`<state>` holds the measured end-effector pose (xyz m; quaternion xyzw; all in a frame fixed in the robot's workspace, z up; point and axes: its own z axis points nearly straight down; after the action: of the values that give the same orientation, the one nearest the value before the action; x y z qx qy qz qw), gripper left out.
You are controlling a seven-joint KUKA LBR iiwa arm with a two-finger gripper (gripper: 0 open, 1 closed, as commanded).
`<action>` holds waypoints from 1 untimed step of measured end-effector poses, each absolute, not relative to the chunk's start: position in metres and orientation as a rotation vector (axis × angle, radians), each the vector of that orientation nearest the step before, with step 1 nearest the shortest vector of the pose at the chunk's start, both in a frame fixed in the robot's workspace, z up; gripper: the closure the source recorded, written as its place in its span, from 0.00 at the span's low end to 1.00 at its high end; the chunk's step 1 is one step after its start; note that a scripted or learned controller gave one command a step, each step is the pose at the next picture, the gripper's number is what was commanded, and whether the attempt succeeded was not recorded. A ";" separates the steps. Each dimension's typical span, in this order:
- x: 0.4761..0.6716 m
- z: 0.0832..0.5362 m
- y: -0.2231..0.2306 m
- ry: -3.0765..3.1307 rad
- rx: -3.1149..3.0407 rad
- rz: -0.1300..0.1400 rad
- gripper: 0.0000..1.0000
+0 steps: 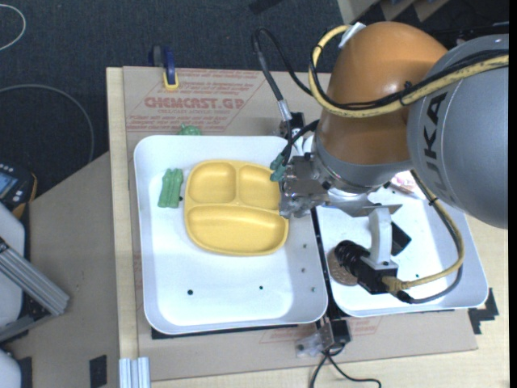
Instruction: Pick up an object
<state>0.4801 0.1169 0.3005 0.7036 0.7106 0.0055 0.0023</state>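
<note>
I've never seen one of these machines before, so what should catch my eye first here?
Most striking is the big grey and orange arm filling the upper right, leaning over the two white bins. Next is the yellow divided plate lying in the left bin, with a small green thing beside it to its left.

A brown board printed with red lettering is laid under two white bins. A blue-and-yellow clamp is fixed at its far left edge.
</note>
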 end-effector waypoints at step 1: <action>0.480 0.390 0.075 2.218 2.217 0.009 1.00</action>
<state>0.4798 0.0755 0.3898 0.7070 0.7072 0.0027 0.0026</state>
